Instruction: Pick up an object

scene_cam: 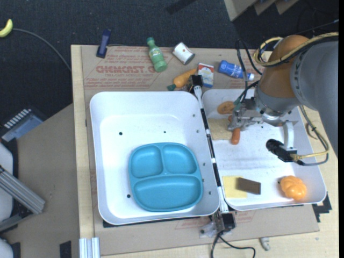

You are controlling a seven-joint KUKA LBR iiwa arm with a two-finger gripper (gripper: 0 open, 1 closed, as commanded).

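Dark floor, bench with a cardboard sheet (134, 69) under two white bins. The gripper (235, 127) is low in the back-left part of the right bin (252, 163), close to the divider between the bins; can't tell from this slant whether it's apart or closed, and nothing is clearly held. The likely target, a small orange stick (235, 138), sits right at the gripper's tip, touching or just under it, unclear which. A tan disc (225, 107) lies just behind the gripper. Further out, at the front of the same bin, are a yellow block (230, 187) with a brown block (249, 186) touching or overlapping it, and a round orange item (293, 187) near the front-right corner. The left bin (140, 117) holds a blue divided plate (165, 176).

Risks, as judgement: the stick is thin and looks rounded, so an off-centre close could squirt it sideways or only pinch its end, and it drops on lift. The tan disc is near enough to get nudged. The divider wall is close, so a sideways correction could bump it.
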